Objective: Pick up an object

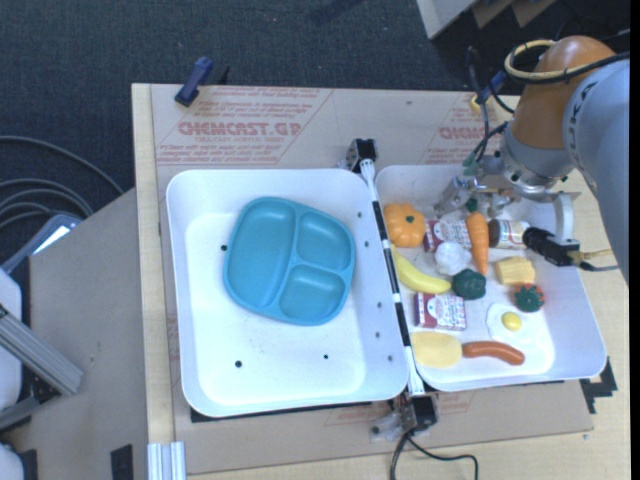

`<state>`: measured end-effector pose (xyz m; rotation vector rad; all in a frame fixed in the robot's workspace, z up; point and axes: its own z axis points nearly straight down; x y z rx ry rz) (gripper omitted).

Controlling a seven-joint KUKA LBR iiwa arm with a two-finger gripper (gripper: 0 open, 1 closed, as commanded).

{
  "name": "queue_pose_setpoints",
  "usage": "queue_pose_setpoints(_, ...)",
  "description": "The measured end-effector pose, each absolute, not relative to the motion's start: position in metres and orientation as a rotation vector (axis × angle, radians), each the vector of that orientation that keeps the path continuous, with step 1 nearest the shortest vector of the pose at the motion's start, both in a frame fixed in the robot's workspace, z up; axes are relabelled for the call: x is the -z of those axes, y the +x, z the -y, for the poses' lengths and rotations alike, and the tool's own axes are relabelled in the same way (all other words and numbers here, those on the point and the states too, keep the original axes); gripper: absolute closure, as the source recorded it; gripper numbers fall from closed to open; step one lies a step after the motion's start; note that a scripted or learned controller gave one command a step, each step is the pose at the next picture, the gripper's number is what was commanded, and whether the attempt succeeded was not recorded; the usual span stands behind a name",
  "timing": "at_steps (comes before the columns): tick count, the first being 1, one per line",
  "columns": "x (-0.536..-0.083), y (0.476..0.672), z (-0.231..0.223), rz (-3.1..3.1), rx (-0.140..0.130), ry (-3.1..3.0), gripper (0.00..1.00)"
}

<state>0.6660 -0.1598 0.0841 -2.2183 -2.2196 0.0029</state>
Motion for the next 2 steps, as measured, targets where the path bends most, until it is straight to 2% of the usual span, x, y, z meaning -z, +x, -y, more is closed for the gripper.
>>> queue_pose_setpoints(1,-0.0945,0.6667,0.1600,2.221,-0.002,-2.220,1.00)
queue_pose_setpoints(2,-0.0944,0.6666,0.1599,2.221,-0.002,-2.219,0.00)
